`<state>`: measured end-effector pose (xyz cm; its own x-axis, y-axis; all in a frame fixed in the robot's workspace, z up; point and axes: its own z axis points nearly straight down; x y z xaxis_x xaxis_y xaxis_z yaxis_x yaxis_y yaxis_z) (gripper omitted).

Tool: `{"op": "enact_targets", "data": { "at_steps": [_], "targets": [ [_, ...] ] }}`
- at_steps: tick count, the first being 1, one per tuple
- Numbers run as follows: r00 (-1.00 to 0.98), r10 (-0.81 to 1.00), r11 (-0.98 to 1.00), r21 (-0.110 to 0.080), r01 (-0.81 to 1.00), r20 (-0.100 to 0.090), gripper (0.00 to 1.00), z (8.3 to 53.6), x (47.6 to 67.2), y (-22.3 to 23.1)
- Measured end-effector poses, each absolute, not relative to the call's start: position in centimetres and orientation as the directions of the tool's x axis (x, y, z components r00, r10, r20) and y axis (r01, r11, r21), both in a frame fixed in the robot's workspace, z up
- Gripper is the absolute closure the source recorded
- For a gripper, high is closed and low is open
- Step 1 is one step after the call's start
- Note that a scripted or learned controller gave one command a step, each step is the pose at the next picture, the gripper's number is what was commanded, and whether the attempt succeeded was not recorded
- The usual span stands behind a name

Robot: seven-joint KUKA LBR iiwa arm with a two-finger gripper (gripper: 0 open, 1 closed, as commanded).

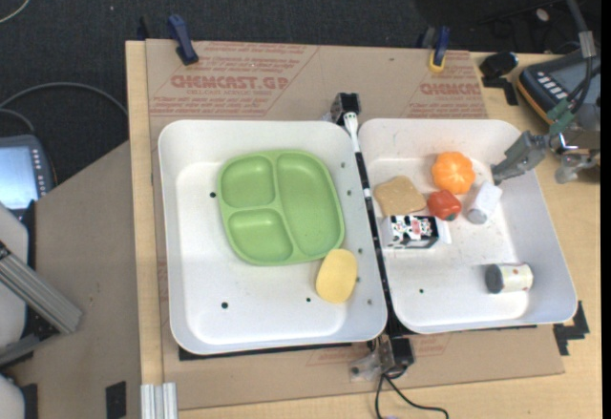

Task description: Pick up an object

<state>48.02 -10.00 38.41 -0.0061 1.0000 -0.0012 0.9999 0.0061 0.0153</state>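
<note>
So the stuff to grab is mostly in the right shallow white bin (544,245): a round orange fruit (452,171) near the back, a small red tomato-looking thing (443,205) touching its front edge, a tan square slab like a slice of bread (398,195) just left of those, and a black-and-white printed carton (413,231) right in front of the bread. There's also a small clear-ish cup (480,204) beside the tomato, and a white cylinder with a dark cap (508,278) off on its own toward the front right.

The jaws (498,172) hang over the bin's back right area, just right of the orange, holding nothing; can't tell how far apart they are.

Left white bin (181,245) has a green three-section plastic plate (280,207) and a yellow oval sponge-like lump (336,276) touching the plate's front corner. Both bins sit on a cardboard-covered worktop (239,73).
</note>
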Motion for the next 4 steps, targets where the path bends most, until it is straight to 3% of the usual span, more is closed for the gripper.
{"op": "enact_targets", "data": {
  "at_steps": [1, 2, 3, 4],
  "targets": [
    [-0.014, 1.000, 0.014, 0.022, 1.000, 0.002, 0.00, 53.3, 48.5, -0.3],
    [-0.001, 1.000, 0.001, 0.005, 1.000, -0.001, 1.00, 53.4, 48.5, -0.8],
    [0.001, 1.000, -0.001, -0.006, 1.000, -0.001, 1.00, 49.9, 52.9, -0.6],
    [-0.002, 1.000, 0.002, -0.004, 1.000, 0.000, 1.00, 47.2, 57.3, 1.5]
  ]
}}
